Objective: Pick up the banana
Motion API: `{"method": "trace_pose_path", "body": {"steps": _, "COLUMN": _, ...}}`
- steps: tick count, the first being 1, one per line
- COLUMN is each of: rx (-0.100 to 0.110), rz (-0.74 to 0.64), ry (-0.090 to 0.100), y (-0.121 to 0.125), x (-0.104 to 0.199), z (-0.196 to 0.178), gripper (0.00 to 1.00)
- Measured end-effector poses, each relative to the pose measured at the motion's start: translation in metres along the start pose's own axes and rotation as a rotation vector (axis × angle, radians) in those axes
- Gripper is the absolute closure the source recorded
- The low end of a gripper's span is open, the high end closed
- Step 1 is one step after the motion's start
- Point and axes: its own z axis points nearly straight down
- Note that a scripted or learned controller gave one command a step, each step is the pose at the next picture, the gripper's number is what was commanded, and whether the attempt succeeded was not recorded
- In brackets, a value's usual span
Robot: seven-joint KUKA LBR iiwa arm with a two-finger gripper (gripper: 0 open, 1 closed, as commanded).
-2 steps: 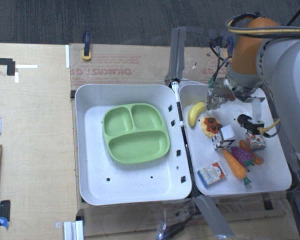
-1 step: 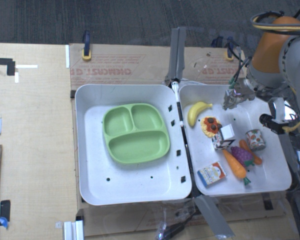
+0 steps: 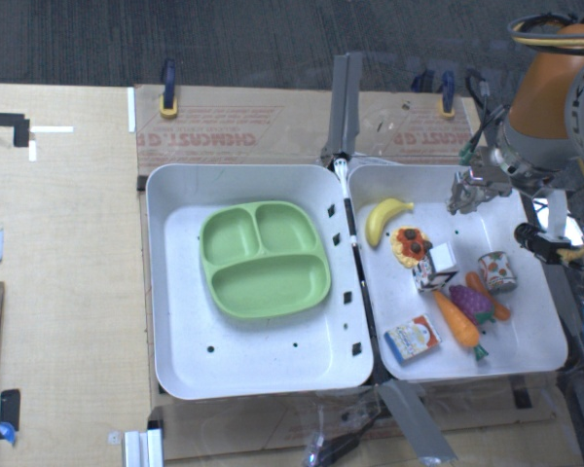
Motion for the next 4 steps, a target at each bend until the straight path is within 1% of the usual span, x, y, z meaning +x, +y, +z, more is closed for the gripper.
{"method": "trace_pose_path", "body": {"steps": 1, "rx": 0.0, "rz": 0.0, "ry": 0.0, "y": 0.0, "x": 0.0, "z": 0.0, "gripper": 0.0}}
{"method": "trace_pose_path", "body": {"steps": 2, "rx": -0.013, "rz": 0.145, "ry": 0.0, "y": 0.026, "x": 0.054, "z": 0.06, "gripper": 0.0}}
{"method": "trace_pose_path", "body": {"steps": 3, "rx": 0.0, "rz": 0.005, "ry": 0.0, "y": 0.023, "x": 0.09, "z": -0.031, "gripper": 0.0}}
{"method": "trace_pose_path", "body": {"steps": 4, "rx": 0.001, "rz": -0.024, "ry": 0.0, "y": 0.008, "x": 0.058, "z": 0.07, "gripper": 0.0}}
